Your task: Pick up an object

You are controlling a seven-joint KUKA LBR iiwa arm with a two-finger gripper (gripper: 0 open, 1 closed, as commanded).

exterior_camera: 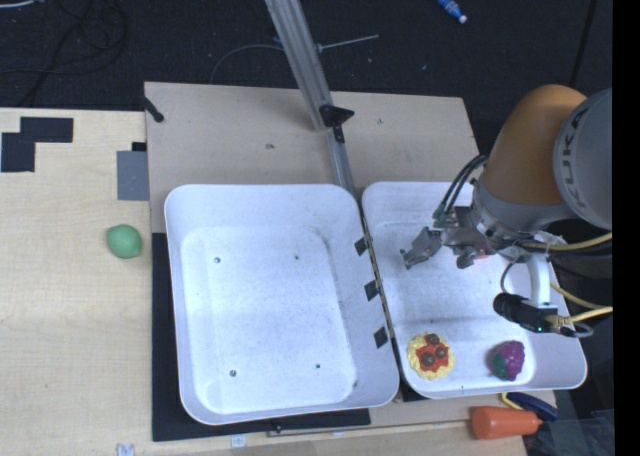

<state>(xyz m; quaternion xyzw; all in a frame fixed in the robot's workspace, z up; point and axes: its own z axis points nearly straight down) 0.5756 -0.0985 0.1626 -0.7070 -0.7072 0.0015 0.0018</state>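
Two small toy foods are lying along the near edge of the right bin (pixel 560 369), a yellow disc with red pieces on top (pixel 431 355) and, well apart to its right, a purple grape-like cluster (pixel 507 359); both are looking light and probably hard plastic, so slippery. The jaws (pixel 437 244) are hanging over the bin's middle, away from both, carrying nothing, though I cannot tell how wide they are standing. The low disc is offering only its rim, so pinching the bumpy cluster across its middle is looking safer.
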